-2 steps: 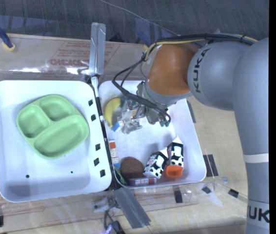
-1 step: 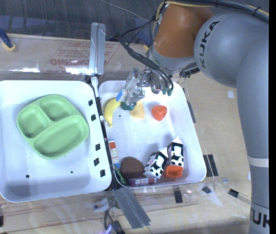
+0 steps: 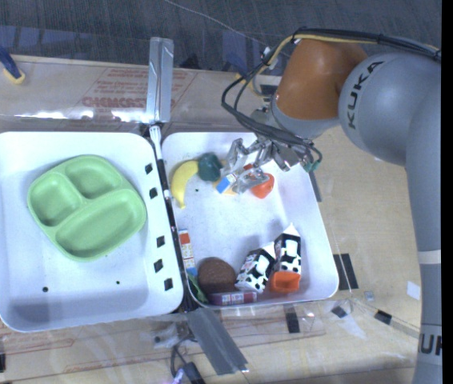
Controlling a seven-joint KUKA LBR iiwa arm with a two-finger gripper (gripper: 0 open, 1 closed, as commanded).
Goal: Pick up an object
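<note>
Two metal fingers of the hand (image 3: pixel 246 169) stand in the right white bin (image 3: pixel 310 238), right beside a small orange-red round object (image 3: pixel 263 186) and a blue piece (image 3: pixel 224 186); whether they are parted or closed I cannot tell. The grey arm (image 3: pixel 386 94) reaches in from the right, its orange band (image 3: pixel 314 78) above the wrist. A yellow banana (image 3: pixel 181 180) and dark green ball (image 3: pixel 209 166) lie just left.

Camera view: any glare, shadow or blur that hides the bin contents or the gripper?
Camera view: glare only on the clear sheet behind the bins. Soft shadow in the left bin's near corner. Banana and green plate read sharply. The gripper is small and cluttered with cables, so its finger state is unclear.
</note>
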